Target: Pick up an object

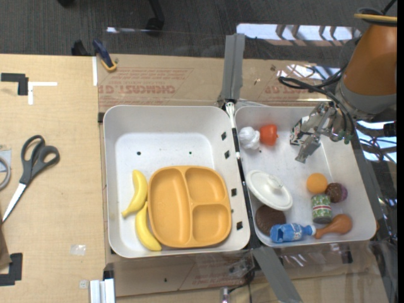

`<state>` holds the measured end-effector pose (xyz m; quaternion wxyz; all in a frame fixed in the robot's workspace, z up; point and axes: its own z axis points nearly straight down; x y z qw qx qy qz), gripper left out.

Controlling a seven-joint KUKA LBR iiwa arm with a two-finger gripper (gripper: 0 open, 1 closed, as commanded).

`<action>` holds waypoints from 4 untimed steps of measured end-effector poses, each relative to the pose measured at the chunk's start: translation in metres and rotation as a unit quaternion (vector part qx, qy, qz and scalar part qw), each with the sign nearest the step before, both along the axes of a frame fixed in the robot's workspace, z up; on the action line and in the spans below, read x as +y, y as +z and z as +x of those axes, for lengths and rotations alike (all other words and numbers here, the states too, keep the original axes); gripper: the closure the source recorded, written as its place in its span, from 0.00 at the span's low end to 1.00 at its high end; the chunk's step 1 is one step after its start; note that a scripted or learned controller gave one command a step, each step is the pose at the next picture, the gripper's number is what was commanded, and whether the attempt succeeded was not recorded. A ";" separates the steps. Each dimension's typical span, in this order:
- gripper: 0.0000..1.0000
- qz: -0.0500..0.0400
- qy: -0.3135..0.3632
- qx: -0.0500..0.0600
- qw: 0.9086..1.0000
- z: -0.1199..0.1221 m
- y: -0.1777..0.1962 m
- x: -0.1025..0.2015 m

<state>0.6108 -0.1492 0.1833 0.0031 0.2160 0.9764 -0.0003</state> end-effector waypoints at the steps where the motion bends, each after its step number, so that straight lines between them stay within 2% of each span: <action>1: 0.00 0.000 -0.083 0.000 0.997 0.042 -0.090 -0.049; 2: 0.00 0.000 -0.117 0.001 0.993 -0.025 -0.090 -0.074; 3: 0.00 0.001 -0.155 0.002 0.988 -0.079 -0.091 -0.043; 4: 1.00 0.000 -0.153 0.000 0.988 -0.077 -0.081 -0.043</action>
